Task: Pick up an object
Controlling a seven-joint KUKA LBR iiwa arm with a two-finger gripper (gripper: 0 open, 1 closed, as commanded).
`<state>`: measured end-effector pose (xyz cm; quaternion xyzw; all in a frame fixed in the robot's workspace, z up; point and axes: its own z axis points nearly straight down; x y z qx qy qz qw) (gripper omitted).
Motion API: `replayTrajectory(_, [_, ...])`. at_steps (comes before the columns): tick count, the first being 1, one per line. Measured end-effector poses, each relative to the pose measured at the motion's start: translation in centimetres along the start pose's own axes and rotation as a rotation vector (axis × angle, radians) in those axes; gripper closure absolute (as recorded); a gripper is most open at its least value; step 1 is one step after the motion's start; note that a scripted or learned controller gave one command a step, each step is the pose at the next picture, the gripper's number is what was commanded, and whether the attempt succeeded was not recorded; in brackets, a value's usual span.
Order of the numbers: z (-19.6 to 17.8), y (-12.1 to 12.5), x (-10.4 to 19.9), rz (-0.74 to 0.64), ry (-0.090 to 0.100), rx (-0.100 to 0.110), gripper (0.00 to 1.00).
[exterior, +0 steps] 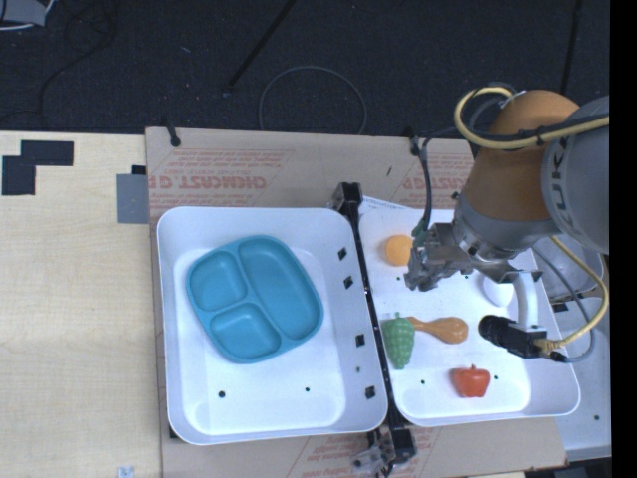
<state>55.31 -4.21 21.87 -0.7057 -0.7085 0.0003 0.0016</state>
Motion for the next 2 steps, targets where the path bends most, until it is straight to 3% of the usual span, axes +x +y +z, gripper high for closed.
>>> replayTrajectory(2, [0.2,-0.1,12.0,-0.001,0.000,0.003,1.00])
